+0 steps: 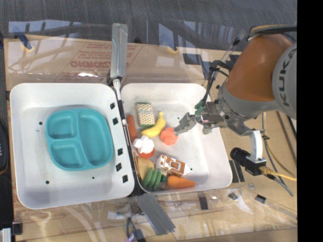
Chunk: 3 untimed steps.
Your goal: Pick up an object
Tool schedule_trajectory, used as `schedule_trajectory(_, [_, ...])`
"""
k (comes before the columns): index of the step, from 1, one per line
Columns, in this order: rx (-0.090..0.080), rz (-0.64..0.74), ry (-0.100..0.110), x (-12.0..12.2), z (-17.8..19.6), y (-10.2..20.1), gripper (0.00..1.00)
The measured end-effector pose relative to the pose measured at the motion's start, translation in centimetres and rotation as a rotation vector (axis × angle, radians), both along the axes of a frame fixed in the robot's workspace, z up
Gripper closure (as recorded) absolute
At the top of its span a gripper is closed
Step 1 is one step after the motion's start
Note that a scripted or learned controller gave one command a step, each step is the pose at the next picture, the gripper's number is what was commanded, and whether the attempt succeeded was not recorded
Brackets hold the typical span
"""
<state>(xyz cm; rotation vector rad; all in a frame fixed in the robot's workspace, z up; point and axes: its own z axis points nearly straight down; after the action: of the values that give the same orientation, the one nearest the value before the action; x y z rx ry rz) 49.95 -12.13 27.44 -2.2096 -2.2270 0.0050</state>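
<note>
The right bin (pixel 214 155) holds several toy foods along its left side: a yellow banana (pixel 157 126), a small green and yellow box (pixel 145 114), an orange sausage shape (pixel 131 127), a pink-red ball (pixel 169 136), a white and red piece (pixel 145 145), a printed carton (pixel 172 165), a carrot (pixel 180 182) and a green vegetable (pixel 153 178). My gripper (pixel 195 126) hangs over the middle of this bin, just right of the pink-red ball. Its fingers are spread, one fingertip (pixel 181 126) close to the ball, and nothing sits between them.
A teal divided plate (pixel 79 137) lies in the left bin (pixel 30 180). A raised divider with black clips (pixel 121 130) separates the two bins. The arm's orange band (pixel 257 69) and cables (pixel 252 158) hang over the right bin's right rim.
</note>
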Motion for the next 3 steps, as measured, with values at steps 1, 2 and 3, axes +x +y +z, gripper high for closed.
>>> schedule_trajectory(1, [0.001, 0.125, 0.002, 4.3, -7.1, -0.4, 0.00])
schedule_trajectory(2, [0.000, 0.268, -0.004, 8.3, -18.3, -2.1, 0.00])
schedule_trajectory(3, [0.000, 0.272, -0.002, 8.3, -17.5, -2.2, 1.00])
